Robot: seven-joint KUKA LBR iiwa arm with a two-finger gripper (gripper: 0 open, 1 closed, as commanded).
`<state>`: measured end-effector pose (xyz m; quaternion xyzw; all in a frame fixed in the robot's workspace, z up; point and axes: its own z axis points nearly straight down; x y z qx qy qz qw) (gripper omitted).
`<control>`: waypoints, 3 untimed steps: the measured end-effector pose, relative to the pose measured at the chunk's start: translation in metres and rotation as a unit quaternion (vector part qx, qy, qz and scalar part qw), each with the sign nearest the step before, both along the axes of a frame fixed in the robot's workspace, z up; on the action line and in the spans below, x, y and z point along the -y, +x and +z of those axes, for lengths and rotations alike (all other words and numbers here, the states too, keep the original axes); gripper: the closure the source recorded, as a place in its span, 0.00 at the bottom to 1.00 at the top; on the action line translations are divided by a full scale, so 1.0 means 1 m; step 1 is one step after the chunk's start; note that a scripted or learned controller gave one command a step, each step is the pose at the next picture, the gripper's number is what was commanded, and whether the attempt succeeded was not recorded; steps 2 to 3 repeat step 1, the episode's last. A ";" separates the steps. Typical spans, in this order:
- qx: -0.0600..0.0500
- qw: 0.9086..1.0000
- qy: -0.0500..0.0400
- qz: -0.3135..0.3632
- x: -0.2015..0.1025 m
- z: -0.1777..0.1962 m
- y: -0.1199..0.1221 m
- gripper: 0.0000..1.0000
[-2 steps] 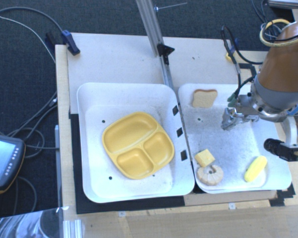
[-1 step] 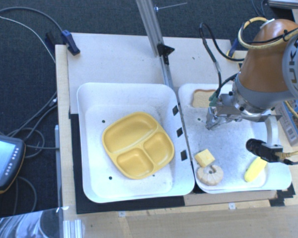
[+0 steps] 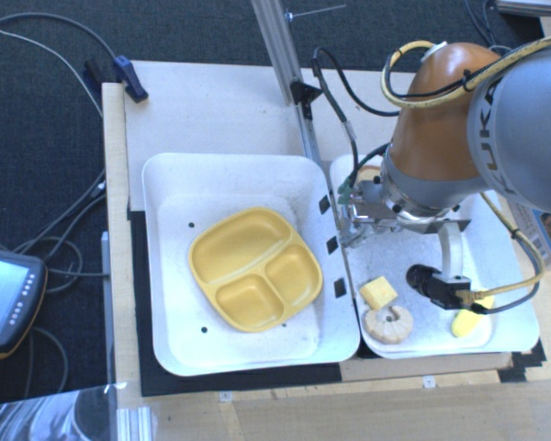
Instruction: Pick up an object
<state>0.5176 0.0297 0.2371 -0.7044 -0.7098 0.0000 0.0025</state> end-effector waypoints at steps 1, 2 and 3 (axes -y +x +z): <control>0.002 1.000 0.000 0.000 -0.058 0.008 -0.011 1.00; 0.002 1.000 0.000 0.000 -0.058 0.008 -0.011 1.00; 0.002 1.000 0.000 0.000 -0.058 0.008 -0.011 1.00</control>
